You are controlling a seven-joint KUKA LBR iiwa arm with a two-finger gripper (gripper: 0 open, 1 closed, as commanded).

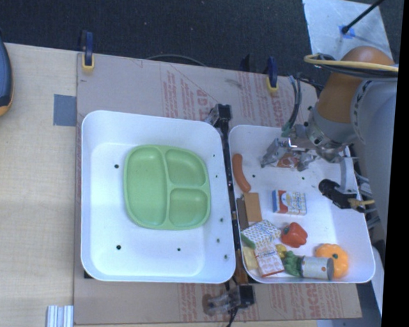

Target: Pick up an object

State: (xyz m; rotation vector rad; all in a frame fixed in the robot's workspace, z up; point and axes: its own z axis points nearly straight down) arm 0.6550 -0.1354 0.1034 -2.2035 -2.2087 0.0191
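Altogether: two white bins (91,186), one green tray (166,187), one hotdog (241,172).

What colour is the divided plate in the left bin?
The divided plate is pale green, seen clearly in the camera view.

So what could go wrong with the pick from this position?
The gripper sits at the far end of the right bin, close to its rim, so a descent there may catch the wall. The items crowd the near end: the red pepper, orange pumpkin and can lie close together, so a grasp could nudge neighbours or close on two.
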